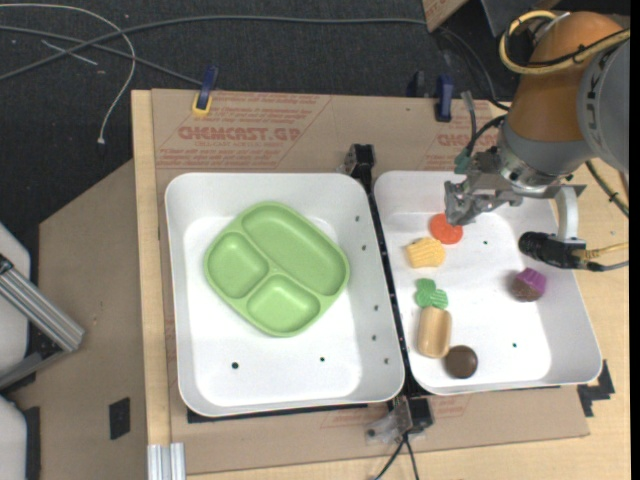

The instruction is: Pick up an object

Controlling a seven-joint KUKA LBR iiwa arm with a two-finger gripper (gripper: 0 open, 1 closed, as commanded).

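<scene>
The gripper (pixel 458 211) hangs over the right bin (pixel 560 353), its tip touching or just above an orange-red piece (pixel 447 230); whether it grips I cannot tell.

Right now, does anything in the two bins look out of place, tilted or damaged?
Nothing stands out. The green tray lies flat but turned at an angle in the left bin. The small toys lie loose in the right bin.
</scene>
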